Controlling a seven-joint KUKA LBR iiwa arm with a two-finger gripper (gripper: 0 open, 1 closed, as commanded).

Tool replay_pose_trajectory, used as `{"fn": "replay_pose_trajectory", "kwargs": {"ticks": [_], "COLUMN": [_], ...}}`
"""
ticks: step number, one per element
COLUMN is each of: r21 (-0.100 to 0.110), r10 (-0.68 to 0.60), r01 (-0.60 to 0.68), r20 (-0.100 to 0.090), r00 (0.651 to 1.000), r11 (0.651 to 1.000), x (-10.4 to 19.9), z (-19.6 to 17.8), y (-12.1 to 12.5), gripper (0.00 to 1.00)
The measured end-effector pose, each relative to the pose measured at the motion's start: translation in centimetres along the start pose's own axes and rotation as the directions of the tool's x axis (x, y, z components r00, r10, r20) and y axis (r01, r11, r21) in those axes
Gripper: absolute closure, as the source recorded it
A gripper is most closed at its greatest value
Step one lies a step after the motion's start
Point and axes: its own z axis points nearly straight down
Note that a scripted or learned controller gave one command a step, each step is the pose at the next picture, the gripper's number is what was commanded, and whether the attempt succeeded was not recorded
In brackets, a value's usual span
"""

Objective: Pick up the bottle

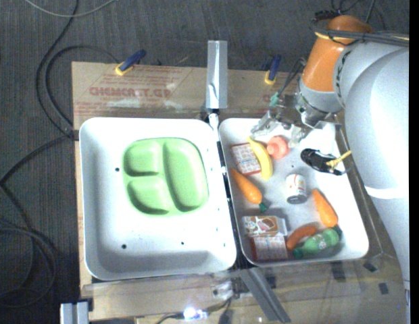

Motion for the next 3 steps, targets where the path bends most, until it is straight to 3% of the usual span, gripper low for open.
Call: {"fn": "replay_pose_trajectory", "kwargs": {"ticks": [1, 2, 3], "r21": [-0.008, -0.002, -0.009], "r10": [-0.095, 0.035, 0.215], "r01": [0.095, -0.035, -0.215], "r20": [0.001, -0.017, -0.006], "r00": [0.995, 0.999, 0.977], "r11": [0.995, 0.999, 0.977], "x": [-8.4, -8.7, -8.6], "z": [5.5, 5.4, 5.4], "y": [-5.1, -2.7, -8.0], "gripper": [0.0, 0.0, 0.0]}}
